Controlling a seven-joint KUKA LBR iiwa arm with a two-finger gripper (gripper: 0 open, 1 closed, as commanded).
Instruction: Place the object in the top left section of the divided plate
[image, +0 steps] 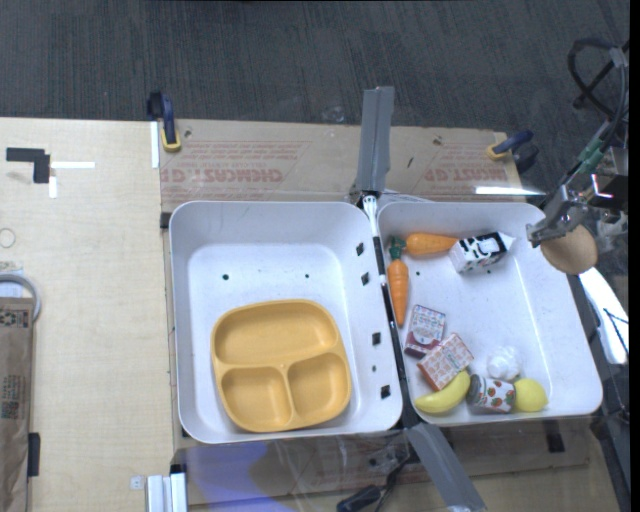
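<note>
A yellow divided plate (345, 352) lies in the left bin (190, 300), with one wide section along its far side and two smaller ones along its near side; all three hold nothing. My gripper (560, 232) hovers over the right rim of the right bin (590, 395). A tan rounded object (572, 252) hangs between its fingers, above the bin's right wall. The grey arm comes in from the upper right.
The right bin holds two carrots (399, 287), a black-and-white toy cow (481, 250), two small cartons (427, 326), a banana (444, 394), a can (490, 394), a lemon (531, 396) and a white lump (503, 360). A grey divider bar (375, 140) stands behind the bins.
</note>
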